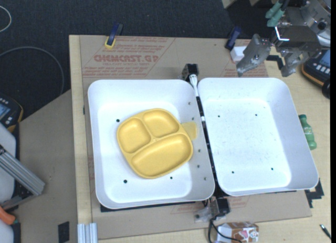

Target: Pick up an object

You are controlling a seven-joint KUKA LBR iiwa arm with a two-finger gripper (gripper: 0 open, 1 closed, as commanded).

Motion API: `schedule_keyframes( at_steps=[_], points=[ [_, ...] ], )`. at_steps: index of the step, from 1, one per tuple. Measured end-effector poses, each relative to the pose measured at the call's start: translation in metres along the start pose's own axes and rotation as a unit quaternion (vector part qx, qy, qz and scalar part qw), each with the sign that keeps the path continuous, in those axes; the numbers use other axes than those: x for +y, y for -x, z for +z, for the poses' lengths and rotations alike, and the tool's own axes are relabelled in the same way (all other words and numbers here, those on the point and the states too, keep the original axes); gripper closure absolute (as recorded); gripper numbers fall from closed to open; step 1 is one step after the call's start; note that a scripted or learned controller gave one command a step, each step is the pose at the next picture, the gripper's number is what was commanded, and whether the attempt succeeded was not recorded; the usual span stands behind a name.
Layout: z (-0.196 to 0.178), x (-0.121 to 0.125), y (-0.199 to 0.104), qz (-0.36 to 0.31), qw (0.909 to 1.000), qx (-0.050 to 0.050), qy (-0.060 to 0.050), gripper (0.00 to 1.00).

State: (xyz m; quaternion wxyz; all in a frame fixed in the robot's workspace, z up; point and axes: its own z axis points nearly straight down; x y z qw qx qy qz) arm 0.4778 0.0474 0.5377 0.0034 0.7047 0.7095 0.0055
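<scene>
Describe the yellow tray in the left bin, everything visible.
The yellow tray is a rounded, divided plate that looks like matte plastic: two small compartments at the far side, one large one nearer the camera, split by raised ridges. It lies flat and right side up on the floor of the left bin, turned at a slant to the bin's walls. A small yellow tab sticks out toward the divider. Nothing else touches it.
</scene>
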Motion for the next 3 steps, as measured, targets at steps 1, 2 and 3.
schedule_keyframes(
  at_steps=[1, 2, 3],
  points=[
    [-0.005, 0.002, 0.002, 0.002, 1.0, -0.001, -0.003, 1.0],
    [0.109, -0.001, 0.01, 0.005, 0.9999, -0.002, -0.013, 1.0],
    [0.116, 0.0, -0.05, 0.0, 1.0, -0.001, -0.009, 1.0]
  ],
)
